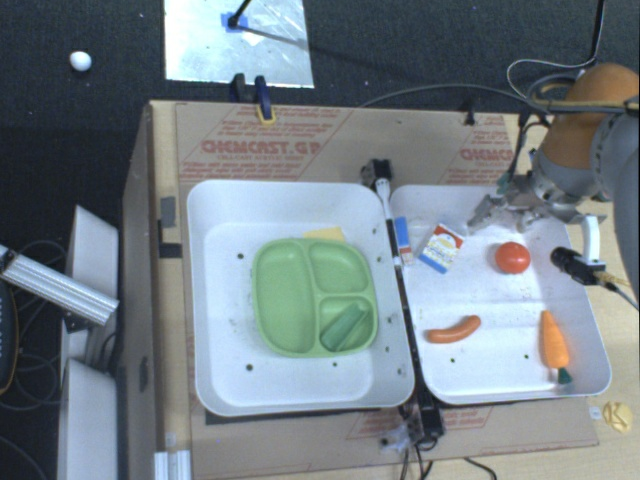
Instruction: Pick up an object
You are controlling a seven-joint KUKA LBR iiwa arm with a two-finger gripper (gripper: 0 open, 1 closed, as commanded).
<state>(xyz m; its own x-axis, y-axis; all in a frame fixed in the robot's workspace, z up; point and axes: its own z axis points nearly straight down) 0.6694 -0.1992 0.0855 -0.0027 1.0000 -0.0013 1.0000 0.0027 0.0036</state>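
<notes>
One tomato (pixel 512 257) sits just below-left of your tool (pixel 505 208), whose fingers look spread with nothing between them, so descend that way.

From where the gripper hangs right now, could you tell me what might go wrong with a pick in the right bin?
1. The tomato is round and may roll from the gripper above it.
2. The carrot lies near the right bin's wall, so fingers could strike the wall.
3. The small carton lies close to the divider, leaving little room beside it.
</notes>
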